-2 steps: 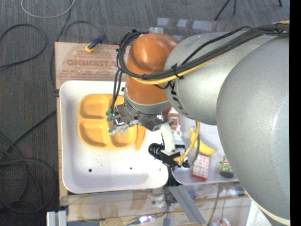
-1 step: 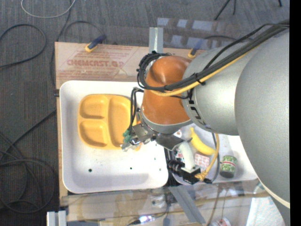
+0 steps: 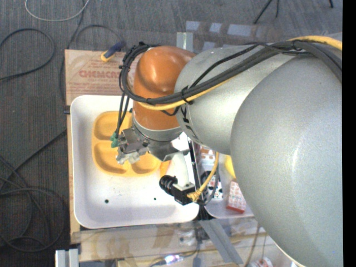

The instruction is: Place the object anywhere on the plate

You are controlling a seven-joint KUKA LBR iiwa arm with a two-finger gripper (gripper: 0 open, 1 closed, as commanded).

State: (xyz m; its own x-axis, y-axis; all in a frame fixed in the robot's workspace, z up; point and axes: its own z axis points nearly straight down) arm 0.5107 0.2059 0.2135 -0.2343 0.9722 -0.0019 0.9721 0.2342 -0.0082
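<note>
Two white bins sit on the bench, and the left bin (image 3: 89, 204) shows the most open floor: a bare strip runs along its left wall and a wide bare patch lies along its near edge. A yellow-orange plate (image 3: 105, 128) with divided sections lies in the far half of that bin, its left rim near the bin wall but apart from it. The gripper (image 3: 127, 156) hangs over the plate's right side, under the orange wrist band (image 3: 158, 82); whether it is spread or pinching anything cannot be told, since the wrist hides it. The grey arm (image 3: 278, 138) covers most of the right bin (image 3: 222, 213), where a red-and-white packet (image 3: 236, 198) lies near the front rim. Which item is the task's object cannot be told
</note>
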